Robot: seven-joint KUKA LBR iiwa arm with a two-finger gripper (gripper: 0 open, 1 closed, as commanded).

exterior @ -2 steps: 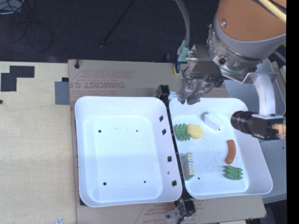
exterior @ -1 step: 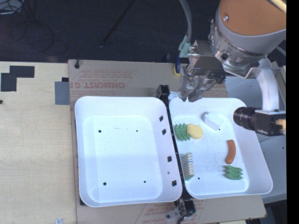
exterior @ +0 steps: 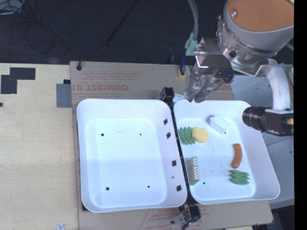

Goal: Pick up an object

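Two shallow white bins are seen side by side on a brown board laid on the desk [exterior: 33, 143]. The left bin [exterior: 125, 198] and the right bin [exterior: 261, 143] are joined along their inner edges by a row of black clips [exterior: 173, 163].

The arm [exterior: 256, 20] is seen entering from the upper right, its orange band uppermost. The end effector [exterior: 197, 94] is positioned over the far left corner of the right bin, above the rim. No object is seen between its tips. Whether it is open or closed cannot be told, since the tips are blurred against the board.

Five objects are recorded in the right bin. A corn cob [exterior: 194, 135], yellow with green leaves at its left end, lies in the left half of the bin. A small white block [exterior: 217, 125] lies just beyond it towards the far wall, tilted. An orange sausage [exterior: 236, 155] lies near the right wall, roughly lengthwise. A green piece [exterior: 239, 177] rests just below the sausage, near the front right corner. A grey ribbed piece [exterior: 193, 170] lies beside the left wall, close to the clips.

All five objects rest on the bin floor, apart from the end effector. The corn cob and the white block are nearest to it.
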